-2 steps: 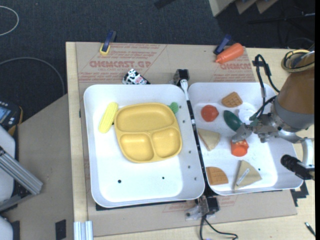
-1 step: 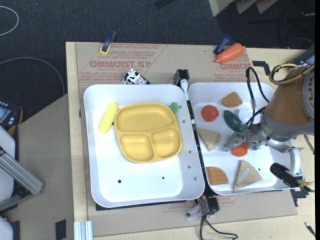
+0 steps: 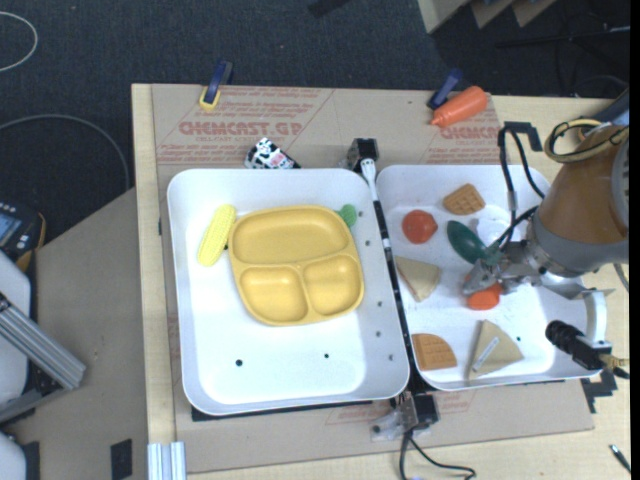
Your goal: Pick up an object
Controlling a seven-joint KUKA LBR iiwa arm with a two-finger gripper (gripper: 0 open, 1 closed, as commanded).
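Two white bins (image 3: pixel 200 268) sit on a cardboard-topped bench (image 3: pixel 150 168) above dark carpet (image 3: pixel 100 28); jaws' state unclear.

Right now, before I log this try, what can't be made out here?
- Gripper: too small and dark to read its state or contact with the orange piece.
- Green item: mostly hidden behind the yellow tray.
- Arm: cut off by the right edge.

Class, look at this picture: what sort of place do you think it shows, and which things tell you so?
Probably a robotics lab test bench: a robot arm reaches over two white bins, toy food such as a tomato and corn lies inside, and cables trail around.
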